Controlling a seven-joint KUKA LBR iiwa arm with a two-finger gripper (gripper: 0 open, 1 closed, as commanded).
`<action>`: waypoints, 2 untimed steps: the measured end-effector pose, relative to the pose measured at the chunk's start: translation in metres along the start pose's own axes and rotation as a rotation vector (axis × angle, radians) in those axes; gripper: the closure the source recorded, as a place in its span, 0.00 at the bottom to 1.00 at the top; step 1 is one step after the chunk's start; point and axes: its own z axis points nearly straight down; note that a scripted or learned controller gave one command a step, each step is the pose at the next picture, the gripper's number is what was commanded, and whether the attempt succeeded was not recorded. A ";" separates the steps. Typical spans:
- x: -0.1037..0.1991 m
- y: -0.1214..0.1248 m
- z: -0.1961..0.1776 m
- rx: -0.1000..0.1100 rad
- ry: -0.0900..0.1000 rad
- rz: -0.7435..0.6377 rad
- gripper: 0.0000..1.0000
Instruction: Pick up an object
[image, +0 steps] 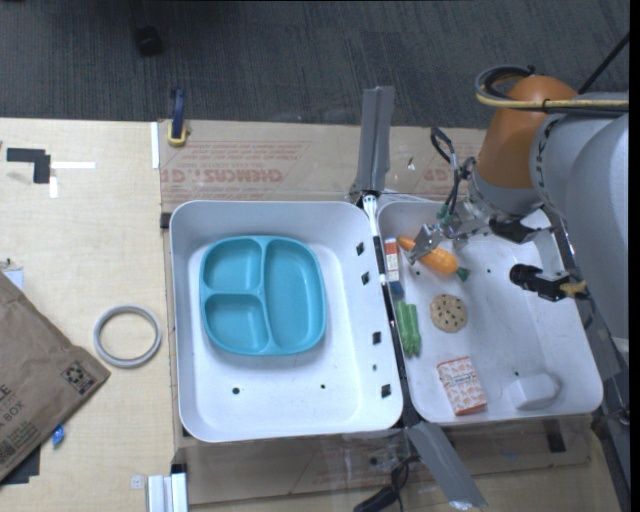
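Claw (432, 243), grip state unreadable, touches the orange carrot (438, 261) lying slantwise, tip toward upper left.

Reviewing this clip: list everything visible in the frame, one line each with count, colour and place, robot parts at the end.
left bin: 1, white, centre of the bench
divided plate: 1, teal, three compartments, inside the left bin
right bin: 1, white, beside the left bin
carrot-like toy: 1, orange, upper part of the right bin, just under the gripper
cookie: 1, tan with dark chips, middle of the right bin
green stick: 1, green, along the right bin's left wall
small box: 1, orange and white, lower part of the right bin
tape ring: 1, grey, on the bench left of the bins
cardboard box: 1, brown, lower left corner
arm: 1, grey with orange band, right side
gripper: 1, dark, over the right bin's upper part
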 end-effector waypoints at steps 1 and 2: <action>0.000 0.000 -0.009 0.004 0.000 -0.004 1.00; 0.056 -0.008 -0.099 0.002 0.001 0.150 1.00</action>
